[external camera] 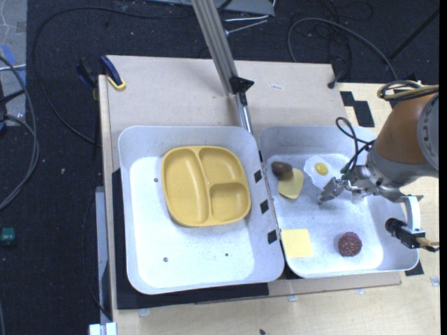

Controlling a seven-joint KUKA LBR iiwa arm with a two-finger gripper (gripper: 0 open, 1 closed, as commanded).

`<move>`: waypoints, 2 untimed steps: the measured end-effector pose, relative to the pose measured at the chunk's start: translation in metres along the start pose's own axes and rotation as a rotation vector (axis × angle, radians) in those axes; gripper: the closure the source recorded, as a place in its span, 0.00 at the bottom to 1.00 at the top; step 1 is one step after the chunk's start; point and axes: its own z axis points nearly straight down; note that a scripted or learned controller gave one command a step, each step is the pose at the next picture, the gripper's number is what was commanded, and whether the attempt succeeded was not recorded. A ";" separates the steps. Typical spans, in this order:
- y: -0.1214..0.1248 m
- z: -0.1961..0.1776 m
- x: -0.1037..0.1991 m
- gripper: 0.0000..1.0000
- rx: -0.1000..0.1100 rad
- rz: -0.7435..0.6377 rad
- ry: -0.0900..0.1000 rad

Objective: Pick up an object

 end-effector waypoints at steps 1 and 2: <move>0.002 -0.013 -0.001 1.00 -0.006 0.000 -0.003; 0.009 -0.061 -0.008 1.00 -0.004 -0.002 -0.001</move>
